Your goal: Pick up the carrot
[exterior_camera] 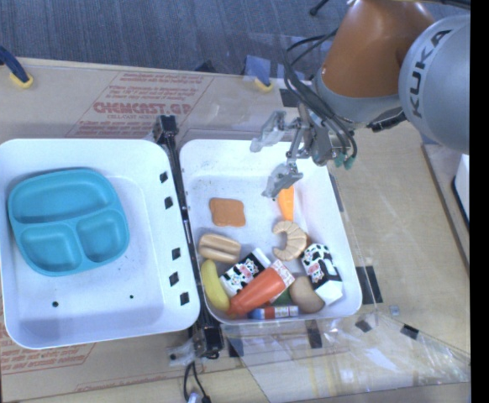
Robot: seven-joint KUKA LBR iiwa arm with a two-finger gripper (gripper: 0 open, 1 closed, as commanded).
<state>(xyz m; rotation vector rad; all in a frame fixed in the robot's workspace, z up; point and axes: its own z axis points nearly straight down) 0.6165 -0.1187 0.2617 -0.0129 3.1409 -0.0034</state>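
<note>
The carrot (260,291) is orange-red with a green end. It lies slantwise at the front of the right bin (196,175), packed among other toy foods. My gripper (268,164) hangs over the back of that bin, well behind the carrot. Its fingers (280,180) are spread open with nothing between them. The lower fingertip sits just above a small orange wedge (286,205).
Around the carrot lie two cow-patterned cartons (321,272), a croissant (291,240), a bun (219,247), a yellow banana (213,284) and a brown lump (307,295). An orange square (227,212) lies mid-bin. The left bin (144,300) holds a blue divided plate (66,219).
</note>
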